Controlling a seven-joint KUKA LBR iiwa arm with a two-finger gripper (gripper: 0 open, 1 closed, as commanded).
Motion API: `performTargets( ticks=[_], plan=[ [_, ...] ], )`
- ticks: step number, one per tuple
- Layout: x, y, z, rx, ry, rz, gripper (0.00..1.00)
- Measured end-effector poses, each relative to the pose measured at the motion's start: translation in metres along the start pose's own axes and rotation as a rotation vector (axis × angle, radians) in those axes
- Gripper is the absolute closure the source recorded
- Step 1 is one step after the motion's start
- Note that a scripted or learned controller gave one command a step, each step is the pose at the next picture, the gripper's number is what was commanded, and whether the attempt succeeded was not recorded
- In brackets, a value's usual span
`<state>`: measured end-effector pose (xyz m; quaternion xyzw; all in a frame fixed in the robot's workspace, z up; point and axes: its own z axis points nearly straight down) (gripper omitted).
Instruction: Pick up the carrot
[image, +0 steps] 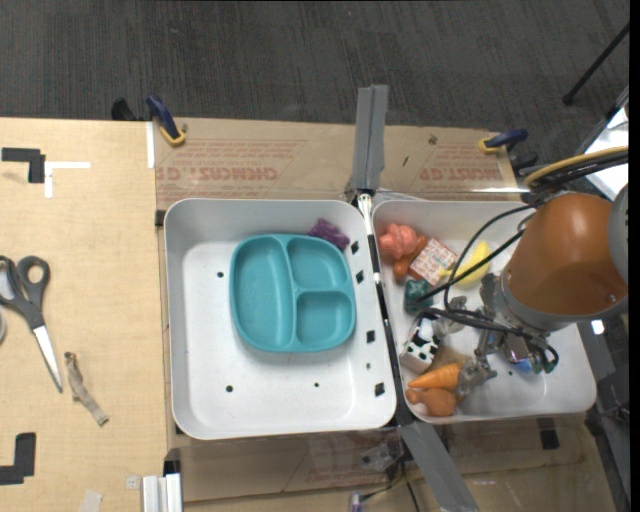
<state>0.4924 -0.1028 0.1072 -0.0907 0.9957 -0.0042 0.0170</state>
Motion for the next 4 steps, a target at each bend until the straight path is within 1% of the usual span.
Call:
performTargets(
  ticks=[1,2,3,4],
  plan=[
    [-0.004,0.002,0.0,0.0,0.007,0.023,0.0],
    [0.005,-0.013,0.001,-0.001,0.008,0.029,0.0],
    [-0.001,0.001,0.001,0.009,-0.001,-0.033,0.0],
    [0.004,0.012,0.014,-0.009,0.028,0.082,0.0]
  ],
)
